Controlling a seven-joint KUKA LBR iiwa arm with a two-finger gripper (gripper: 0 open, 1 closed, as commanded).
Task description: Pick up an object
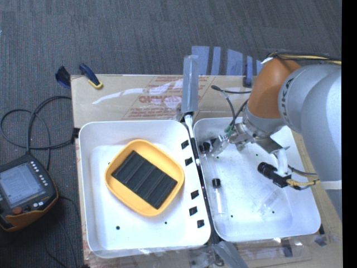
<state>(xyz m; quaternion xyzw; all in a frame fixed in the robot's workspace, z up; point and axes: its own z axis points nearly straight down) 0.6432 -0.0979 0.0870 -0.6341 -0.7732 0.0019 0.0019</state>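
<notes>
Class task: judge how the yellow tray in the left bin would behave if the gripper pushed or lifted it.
The yellow tray lies flat and wide, so it would probably slide, not tip. It looks like thin moulded plastic, likely light and fairly stiff. Its dark ribbed insert might shift or fall out if tilted.

Bench (128, 96), cardboard-topped, bearing two white bins side by side. Left bin (89, 205): one yellow dish (120, 191) with a dark ribbed insert (144, 177), lying centre. Right bin (304, 222): grey arm (315, 113) with orange band (268, 91) entering from 3 o'clock, gripper (223, 141) low at the bin's 11 o'clock corner; small black part (215, 182) near centre-left; clear tube (219, 201) at 7 o'clock. Divider (189, 91) upright between the bins at 12 o'clock. Blue-and-yellow clamp (89, 76) on the bench's 10 o'clock corner. Pendant (22, 191) with screen on the floor at 9 o'clock, cable (33, 121) looping above it.
</notes>
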